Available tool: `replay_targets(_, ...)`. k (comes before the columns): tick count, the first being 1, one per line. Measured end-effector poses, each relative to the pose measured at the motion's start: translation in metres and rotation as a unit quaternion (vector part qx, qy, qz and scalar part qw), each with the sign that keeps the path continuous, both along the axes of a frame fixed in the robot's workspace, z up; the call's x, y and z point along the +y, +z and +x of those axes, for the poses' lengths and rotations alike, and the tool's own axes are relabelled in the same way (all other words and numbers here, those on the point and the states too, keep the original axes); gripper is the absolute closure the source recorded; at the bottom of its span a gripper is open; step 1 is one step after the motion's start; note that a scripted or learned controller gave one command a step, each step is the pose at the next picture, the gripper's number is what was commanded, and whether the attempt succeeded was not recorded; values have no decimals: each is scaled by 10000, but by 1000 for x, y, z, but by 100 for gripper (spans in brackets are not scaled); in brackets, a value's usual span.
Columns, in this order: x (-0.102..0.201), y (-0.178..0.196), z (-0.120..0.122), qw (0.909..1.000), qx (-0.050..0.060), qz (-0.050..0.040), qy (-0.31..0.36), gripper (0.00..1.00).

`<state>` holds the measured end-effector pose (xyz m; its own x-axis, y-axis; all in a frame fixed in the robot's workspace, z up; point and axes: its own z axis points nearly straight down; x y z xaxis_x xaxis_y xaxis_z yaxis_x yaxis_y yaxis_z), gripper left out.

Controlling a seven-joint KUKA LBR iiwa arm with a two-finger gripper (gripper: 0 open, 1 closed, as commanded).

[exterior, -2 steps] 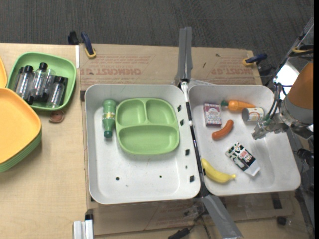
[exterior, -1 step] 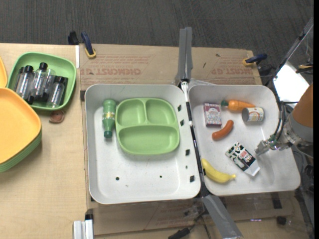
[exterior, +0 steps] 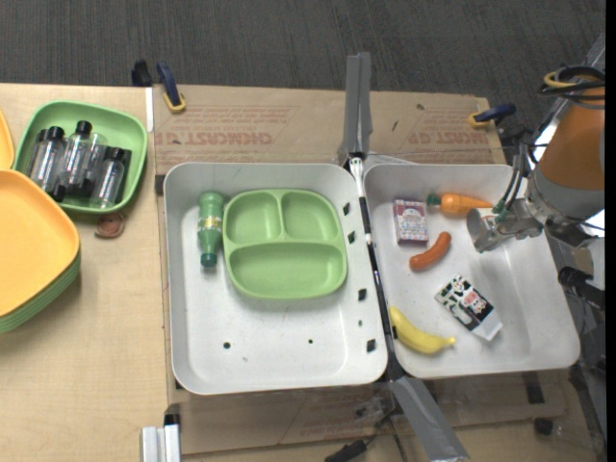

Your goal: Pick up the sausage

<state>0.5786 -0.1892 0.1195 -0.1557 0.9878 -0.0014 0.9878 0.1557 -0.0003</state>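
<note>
**Approach phase — sausage not yet grasped**

Scanning left to right. Far left, off the bins: a stack of orange plates [exterior: 34, 248] and a green tray of small bottles [exterior: 82, 166] — irrelevant to us.

Left bin [exterior: 279, 359]: a green bottle [exterior: 209, 227] lying beside a green divided plate [exterior: 285, 243]. Nothing to do there.

Right bin [exterior: 529, 306]: a card box [exterior: 411, 221] near the top left, the sausage [exterior: 430, 251] just below and right of it, lying at a slant on the bin floor, clear of its neighbours. A carrot [exterior: 464, 201] sits above it, a banana [exterior: 421, 334] at the bottom left, a black-and-white packet [exterior: 468, 305] between the banana and the arm.

The gripper [exterior: 489, 227] hangs over the bin just right of the sausage, near the carrot's tip. We can't tell from this angle whether the jaws are spread or pressed together — nothing shows between them.

Our read: we're at the pre-grasp step. Next move calls for a short shift left over the sausage's middle, jaws set across its narrow width, then straight down. Risk we see: the carrot is close enough to get clipped.
</note>
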Motion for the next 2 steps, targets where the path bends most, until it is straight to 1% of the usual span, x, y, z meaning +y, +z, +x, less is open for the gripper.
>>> replay_targets(1,60,-29,0,9998,16,7,175,100)
replay_targets(2,80,-29,-28,9999,15,8,152,100)
